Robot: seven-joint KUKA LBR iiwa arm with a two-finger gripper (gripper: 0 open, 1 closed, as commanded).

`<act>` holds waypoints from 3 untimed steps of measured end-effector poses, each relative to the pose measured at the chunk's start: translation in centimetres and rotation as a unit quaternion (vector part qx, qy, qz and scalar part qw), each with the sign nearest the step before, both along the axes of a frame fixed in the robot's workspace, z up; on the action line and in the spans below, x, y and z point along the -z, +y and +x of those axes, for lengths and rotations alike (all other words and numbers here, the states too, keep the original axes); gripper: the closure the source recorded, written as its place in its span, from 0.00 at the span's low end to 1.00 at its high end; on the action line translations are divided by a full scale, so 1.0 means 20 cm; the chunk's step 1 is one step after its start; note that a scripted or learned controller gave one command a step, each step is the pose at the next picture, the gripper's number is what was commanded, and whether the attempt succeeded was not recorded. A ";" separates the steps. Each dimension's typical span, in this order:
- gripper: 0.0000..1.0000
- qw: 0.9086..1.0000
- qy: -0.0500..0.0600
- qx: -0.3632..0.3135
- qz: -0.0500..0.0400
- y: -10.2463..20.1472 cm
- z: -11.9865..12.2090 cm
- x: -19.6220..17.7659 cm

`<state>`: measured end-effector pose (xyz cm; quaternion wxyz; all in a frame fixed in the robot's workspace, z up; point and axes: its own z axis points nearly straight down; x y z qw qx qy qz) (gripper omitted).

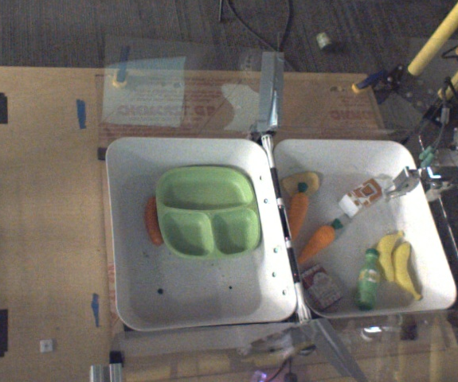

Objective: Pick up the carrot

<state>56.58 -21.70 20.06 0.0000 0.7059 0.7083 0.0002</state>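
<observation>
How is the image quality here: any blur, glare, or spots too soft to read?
Camera view: soft throughout with even lighting; the left bin floor glares pale but is not blown out; carrots read clearly by colour; the gripper at the right bin's edge is small and blurred against cables, so its state is unreadable; a clear sheet on the bench reflects faintly.

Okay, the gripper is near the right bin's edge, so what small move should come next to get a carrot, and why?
Probably slide the gripper leftward toward the orange carrot with the green top lying mid-bin in the right white bin. The gripper sits by the white bottle, apart from that carrot.
</observation>
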 end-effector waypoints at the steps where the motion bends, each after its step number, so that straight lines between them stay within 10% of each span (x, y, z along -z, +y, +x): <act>1: 0.00 1.000 -0.002 0.024 -0.001 0.06 0.10 -0.08; 2: 0.00 0.997 0.000 0.071 0.000 0.21 0.10 0.44; 3: 0.00 0.999 -0.004 -0.041 -0.001 0.57 -0.02 0.56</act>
